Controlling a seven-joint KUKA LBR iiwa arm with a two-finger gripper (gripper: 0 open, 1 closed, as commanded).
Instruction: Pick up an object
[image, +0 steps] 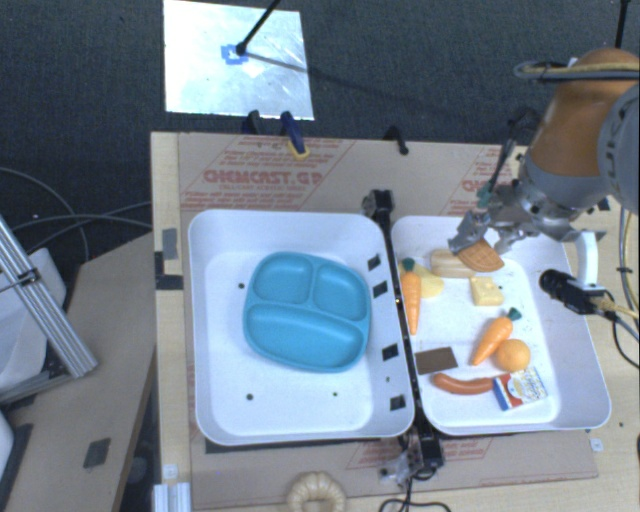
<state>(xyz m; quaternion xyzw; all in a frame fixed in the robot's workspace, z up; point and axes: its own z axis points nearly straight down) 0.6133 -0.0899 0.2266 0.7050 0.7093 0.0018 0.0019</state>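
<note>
My gripper (486, 244) hangs over the far part of the right bin (580, 330). A brown waffle-textured cracker (482, 258) sits between its two fingers, which are shut on it. The cracker overlaps a beige bread roll (447, 264) lying just beneath and to its left. Other items in this bin are a carrot (411, 301) along the left wall, a pale yellow piece (431, 285), a cheese cube (487, 291), a second carrot (490, 339), an orange (513, 355), a brown slab (436, 360), a sausage (462, 383) and a small carton (520, 388).
The left bin (215, 400) holds a blue divided plate (307, 310). A black divider (397, 320) runs between the bins. A black cable fitting (565, 290) juts over the right bin's right wall. A metal frame (40, 310) stands at far left.
</note>
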